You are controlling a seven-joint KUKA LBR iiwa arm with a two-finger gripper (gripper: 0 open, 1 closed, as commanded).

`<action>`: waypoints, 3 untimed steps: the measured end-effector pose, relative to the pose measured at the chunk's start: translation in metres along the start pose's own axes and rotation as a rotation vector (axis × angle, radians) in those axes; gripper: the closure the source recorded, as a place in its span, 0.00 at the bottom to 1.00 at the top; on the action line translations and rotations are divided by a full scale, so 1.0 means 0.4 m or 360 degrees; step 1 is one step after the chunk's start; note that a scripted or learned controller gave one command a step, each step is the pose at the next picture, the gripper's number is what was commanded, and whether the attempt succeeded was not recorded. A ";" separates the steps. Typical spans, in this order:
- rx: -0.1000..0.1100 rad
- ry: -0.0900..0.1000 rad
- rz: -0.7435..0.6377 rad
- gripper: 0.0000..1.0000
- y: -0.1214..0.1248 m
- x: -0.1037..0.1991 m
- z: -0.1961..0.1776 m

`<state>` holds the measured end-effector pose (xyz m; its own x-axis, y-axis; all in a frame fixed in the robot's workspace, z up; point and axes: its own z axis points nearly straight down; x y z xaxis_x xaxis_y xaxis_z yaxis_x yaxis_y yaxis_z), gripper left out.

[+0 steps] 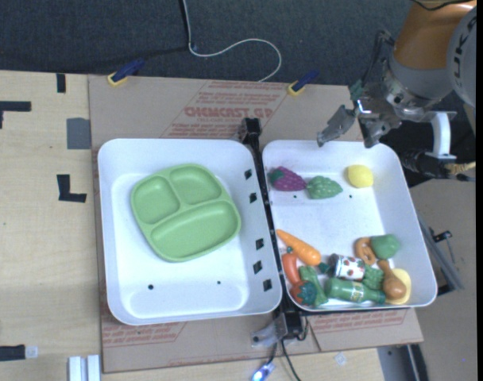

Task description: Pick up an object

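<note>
While the gripper (351, 130) is hovering with fingers spread and holding nothing above the right bin's (410, 213) far rim, a smooth round yellow lemon (358, 175) is lying just below, beside knobbly green grapes (323, 187), and an orange carrot (299, 247) is pointing diagonally.

This is looking like a robotics lab, not a home; 2 white bins (106, 213) are sitting on a cardboard sheet (218, 109) clamped over a wooden tabletop (27, 236) carrying black tape marks (67, 187); a cable (226, 50) is trailing over dark carpet; an industrial arm (432, 38) is reaching over plastic toy food (345, 272).
</note>
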<state>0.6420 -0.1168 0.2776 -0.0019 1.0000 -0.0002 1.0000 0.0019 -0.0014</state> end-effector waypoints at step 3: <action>0.0004 0.0002 -0.0009 0.00 -0.401 0.510 -0.228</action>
<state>0.4812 0.0870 0.3690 -0.0079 1.0000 0.0011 1.0000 0.0079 -0.0040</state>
